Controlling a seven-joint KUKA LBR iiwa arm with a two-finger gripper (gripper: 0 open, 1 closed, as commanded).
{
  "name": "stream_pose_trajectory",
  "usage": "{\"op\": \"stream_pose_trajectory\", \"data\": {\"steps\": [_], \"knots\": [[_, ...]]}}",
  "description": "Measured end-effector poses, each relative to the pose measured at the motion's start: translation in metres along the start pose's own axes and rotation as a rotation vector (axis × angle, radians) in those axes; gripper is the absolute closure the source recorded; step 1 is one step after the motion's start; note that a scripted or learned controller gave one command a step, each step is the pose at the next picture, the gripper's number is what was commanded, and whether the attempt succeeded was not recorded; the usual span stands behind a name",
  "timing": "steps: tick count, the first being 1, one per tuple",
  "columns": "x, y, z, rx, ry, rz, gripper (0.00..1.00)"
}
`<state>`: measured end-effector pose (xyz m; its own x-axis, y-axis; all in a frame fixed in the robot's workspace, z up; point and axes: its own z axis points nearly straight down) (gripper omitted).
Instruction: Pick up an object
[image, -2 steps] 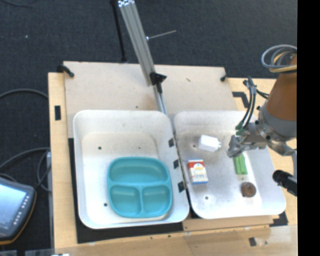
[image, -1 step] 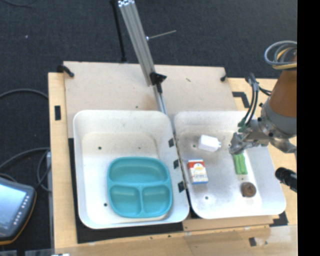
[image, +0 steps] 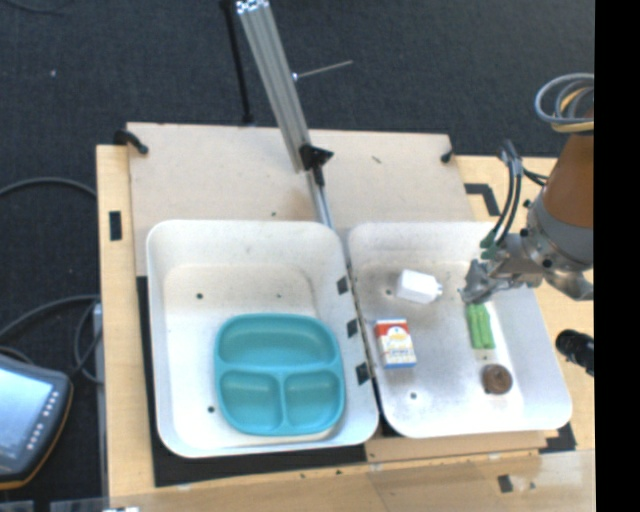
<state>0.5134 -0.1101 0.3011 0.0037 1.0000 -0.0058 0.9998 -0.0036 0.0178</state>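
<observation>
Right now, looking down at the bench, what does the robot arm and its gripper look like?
The arm comes in from the right: a rounded orange-brown section above a grey wrist ring. Dark cables run down alongside it, and a pale looped hose sits above. The gripper is a small grey metal assembly with a green spot at its upper edge; its finer detail is too small to make out.

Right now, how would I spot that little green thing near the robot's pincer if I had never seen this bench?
Find the right-hand white bin, the one without the teal divided plate. Near its right side, just below the pincer, lies a small green bar, lengthwise toward you. It is the only green, stick-shaped item there: its neighbours are a white lump, a red-and-white carton and a round brown piece.
</observation>
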Motion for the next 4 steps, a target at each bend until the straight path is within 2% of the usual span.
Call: {"op": "stream_pose_trajectory", "data": {"steps": [1, 2, 3, 4], "knots": [[0.0, 0.0, 0.001, 0.001, 0.0, 0.0, 0.0], [-0.001, 0.001, -0.01, -0.003, -0.002, -0.004, 1.0], [-0.003, 0.002, -0.021, -0.007, -0.003, -0.01, 1.0], [-0.003, 0.002, -0.02, -0.005, -0.004, -0.007, 0.0]]}}
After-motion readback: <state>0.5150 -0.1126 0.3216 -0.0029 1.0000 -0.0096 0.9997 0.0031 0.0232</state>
